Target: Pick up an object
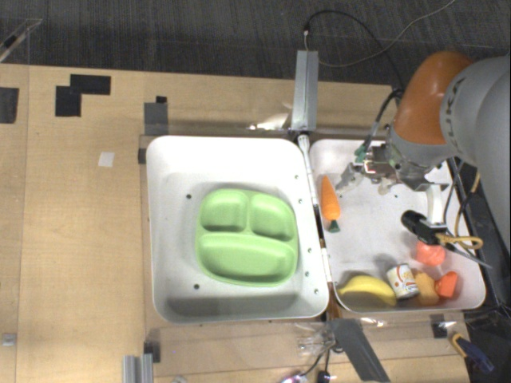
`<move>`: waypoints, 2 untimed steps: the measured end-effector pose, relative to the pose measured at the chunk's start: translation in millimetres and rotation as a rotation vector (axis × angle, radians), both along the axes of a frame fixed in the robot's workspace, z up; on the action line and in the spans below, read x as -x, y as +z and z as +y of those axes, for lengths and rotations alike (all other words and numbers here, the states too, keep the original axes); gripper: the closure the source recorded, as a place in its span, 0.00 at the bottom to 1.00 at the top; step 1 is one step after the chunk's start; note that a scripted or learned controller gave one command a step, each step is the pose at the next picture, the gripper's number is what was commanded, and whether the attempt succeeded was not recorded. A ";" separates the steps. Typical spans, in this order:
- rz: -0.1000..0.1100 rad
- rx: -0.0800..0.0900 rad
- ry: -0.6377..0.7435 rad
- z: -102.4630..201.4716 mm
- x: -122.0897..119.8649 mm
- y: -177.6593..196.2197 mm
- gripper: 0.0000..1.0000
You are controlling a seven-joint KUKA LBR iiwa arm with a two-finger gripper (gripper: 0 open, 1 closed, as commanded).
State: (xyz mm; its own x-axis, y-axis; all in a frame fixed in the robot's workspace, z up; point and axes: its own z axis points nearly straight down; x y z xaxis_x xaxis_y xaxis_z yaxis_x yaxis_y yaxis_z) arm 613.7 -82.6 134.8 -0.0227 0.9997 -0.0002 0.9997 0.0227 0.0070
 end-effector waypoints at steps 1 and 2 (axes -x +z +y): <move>-0.009 0.009 0.325 -15.2 5.2 -44.2 0.00; -0.004 0.003 0.251 -9.8 -37.4 -46.4 0.00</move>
